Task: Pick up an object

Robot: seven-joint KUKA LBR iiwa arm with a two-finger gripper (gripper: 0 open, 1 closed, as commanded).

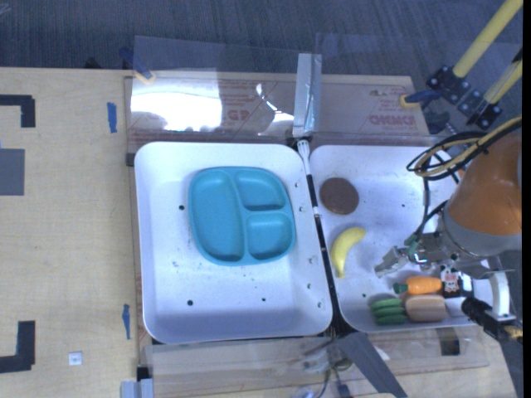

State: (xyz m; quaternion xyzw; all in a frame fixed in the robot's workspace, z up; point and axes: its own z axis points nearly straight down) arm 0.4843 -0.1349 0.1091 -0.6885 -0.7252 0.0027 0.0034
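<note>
Near right bin's front edge, metal two-finger gripper [398, 259] is seen w/ fingers spread, nothing pinched; light, stiff orange plastic carrot [424, 286] is best gripped mid-body.

I have one fixed camera above the bench [66, 222], looking down at a slant. It sits far enough back to take in both white bins whole: the left bin [158, 222] near the middle of my view, the right bin [382, 172] toward the right edge. Beyond the bench's far edge I see dark floor [249, 7]. The arm [489, 197] comes in from the right.
</note>
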